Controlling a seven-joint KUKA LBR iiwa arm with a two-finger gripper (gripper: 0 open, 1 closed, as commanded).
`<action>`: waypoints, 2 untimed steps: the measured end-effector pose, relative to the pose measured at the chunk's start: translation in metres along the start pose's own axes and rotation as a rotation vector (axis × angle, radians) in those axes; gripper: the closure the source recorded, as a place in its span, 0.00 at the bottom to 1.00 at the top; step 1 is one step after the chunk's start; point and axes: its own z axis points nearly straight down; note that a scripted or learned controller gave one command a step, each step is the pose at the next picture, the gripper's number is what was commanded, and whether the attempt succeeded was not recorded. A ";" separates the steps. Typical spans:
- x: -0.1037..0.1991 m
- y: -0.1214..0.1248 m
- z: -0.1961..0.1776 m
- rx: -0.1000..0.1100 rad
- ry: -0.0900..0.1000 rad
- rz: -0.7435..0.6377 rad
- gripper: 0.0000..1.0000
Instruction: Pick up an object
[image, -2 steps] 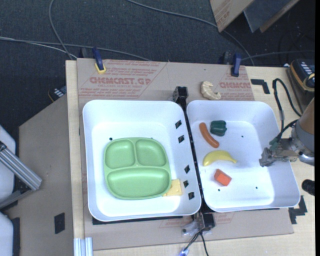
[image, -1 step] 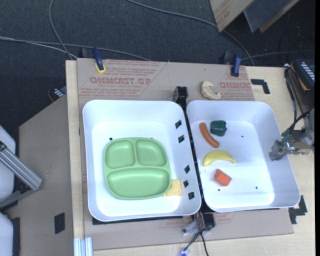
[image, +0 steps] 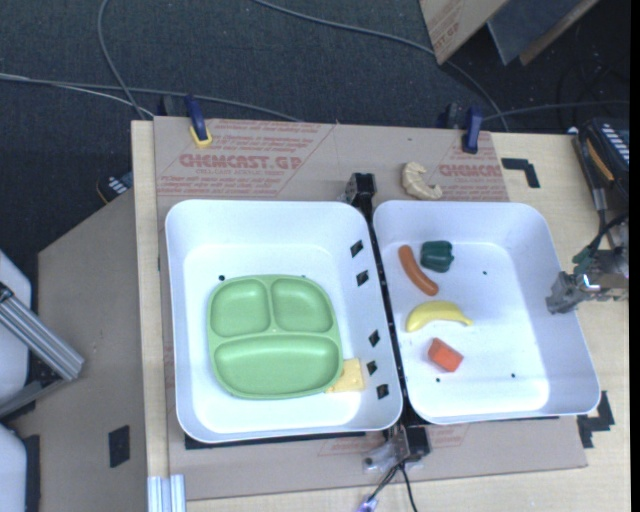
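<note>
The right bin (image: 520, 385) holds an orange-red sausage (image: 417, 270), a dark green pepper (image: 436, 255) touching its upper end, a yellow banana (image: 437, 317) and a small orange-red block (image: 445, 354). All lie in the bin's left half. My gripper (image: 572, 292) is at the right rim of this bin, small and partly cut off by the edge of the camera view. It is well to the right of the objects and nothing is seen in it.
The left bin (image: 190, 300) holds a green divided plate (image: 274, 335) with a pale yellow piece (image: 349, 376) at its lower right corner. A beige lump (image: 421, 180) lies on the board behind the bins. Black clips line the wall between the bins.
</note>
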 end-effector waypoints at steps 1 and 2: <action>0.055 0.000 0.010 0.007 0.006 -0.004 1.00; 0.110 -0.003 -0.002 0.006 0.006 -0.006 1.00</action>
